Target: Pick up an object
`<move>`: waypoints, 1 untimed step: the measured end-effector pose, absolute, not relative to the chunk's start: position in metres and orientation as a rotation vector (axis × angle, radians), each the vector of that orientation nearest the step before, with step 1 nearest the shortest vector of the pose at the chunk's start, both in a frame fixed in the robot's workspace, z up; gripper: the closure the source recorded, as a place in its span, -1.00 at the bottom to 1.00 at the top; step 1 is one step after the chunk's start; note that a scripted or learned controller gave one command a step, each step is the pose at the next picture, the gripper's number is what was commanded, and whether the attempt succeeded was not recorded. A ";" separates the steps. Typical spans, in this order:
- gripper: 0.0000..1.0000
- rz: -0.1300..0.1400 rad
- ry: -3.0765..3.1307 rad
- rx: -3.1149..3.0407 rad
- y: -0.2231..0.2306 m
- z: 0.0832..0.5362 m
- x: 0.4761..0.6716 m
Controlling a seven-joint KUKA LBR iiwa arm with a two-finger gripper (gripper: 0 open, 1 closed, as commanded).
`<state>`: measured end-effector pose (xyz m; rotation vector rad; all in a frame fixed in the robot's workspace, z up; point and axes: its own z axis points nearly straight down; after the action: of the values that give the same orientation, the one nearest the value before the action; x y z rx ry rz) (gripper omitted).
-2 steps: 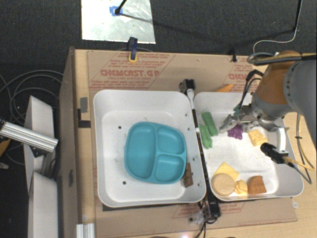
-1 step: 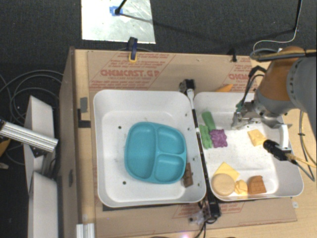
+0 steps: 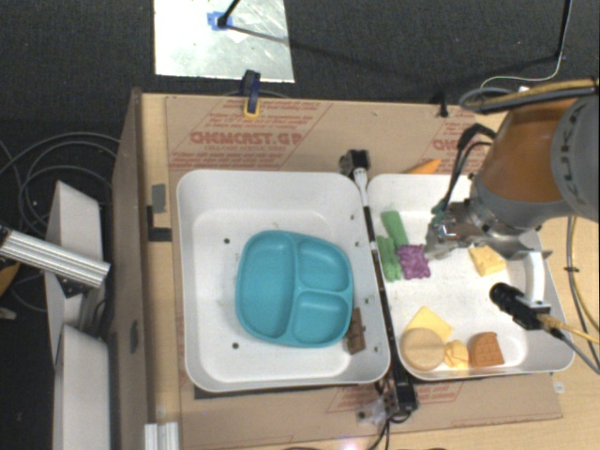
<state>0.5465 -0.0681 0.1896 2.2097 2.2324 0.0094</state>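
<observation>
Gripper, finger state indiscernible, hovers just right of the purple toy; crowding green pieces risk a misgrasp.

Purple grape cluster on the right bin's floor, beside green pieces.

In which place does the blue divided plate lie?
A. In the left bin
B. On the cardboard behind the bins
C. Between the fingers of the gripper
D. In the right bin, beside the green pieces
A: the blue divided plate rests flat on the floor of the left bin, apart from the food pieces in the right bin.
</observation>
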 end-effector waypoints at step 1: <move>-1.00 0.002 2.224 2.218 -0.073 0.184 0.547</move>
<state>0.5475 -0.0731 0.1845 2.2177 2.2242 0.0022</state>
